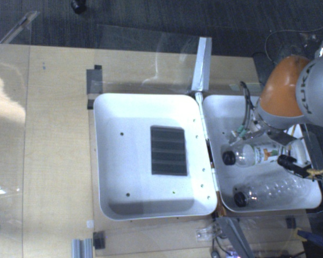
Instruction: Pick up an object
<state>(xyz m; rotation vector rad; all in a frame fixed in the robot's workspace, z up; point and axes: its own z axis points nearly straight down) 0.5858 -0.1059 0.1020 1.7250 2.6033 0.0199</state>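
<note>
At the right of the frame, inside the right bin, the gripper hangs low over a clear plastic bottle. That bottle lies on its side with its long axis running left to right across the picture, its dark cap pointing toward the divider between the bins and its labelled body stretching away to the right. The gripper sits just above and slightly left of the bottle's middle, near the neck end, so the bottle lies directly under and a touch lower in the frame than the fingertips. Whether the jaws are wide or narrow I cannot tell; the wrist and cables crowd the spot, and nothing can be seen held between them.

A second clear bottle lies along the lower edge of the same bin, also left to right with its cap to the left, well clear of the gripper. The left bin holds a dark ribbed block near its middle, far from the arm.

Judging from this, the upper bottle is the likely target, and a grasp across its short width would suit best.
</note>
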